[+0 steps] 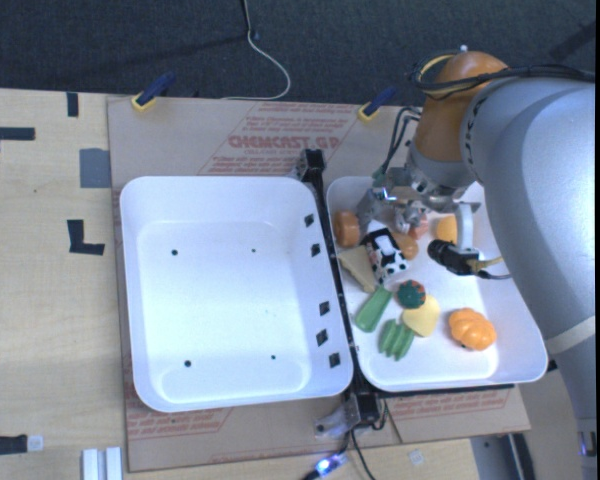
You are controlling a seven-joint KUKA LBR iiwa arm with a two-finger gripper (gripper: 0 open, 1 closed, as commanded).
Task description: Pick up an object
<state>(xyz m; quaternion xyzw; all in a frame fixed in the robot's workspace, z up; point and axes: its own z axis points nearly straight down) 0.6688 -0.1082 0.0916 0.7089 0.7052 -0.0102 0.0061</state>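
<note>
Fingers (388, 200) look spread, with nothing seen between them; the gripper (402, 213) hangs just beyond the black-and-white toy (385, 253) in the right bin (510, 363). That toy lies in the bin's far half, its longer side running roughly far to near, though which end is its head is too small to tell. Things crowd around it: an orange ball (347, 228) just to its left, a tan flat piece (357, 268) touching its near-left side, a green stick (372, 308) slanting nearer, and a dark green knob (411, 293), a yellow piece (421, 318) and an orange lump (471, 329) nearer and to its right.
</note>
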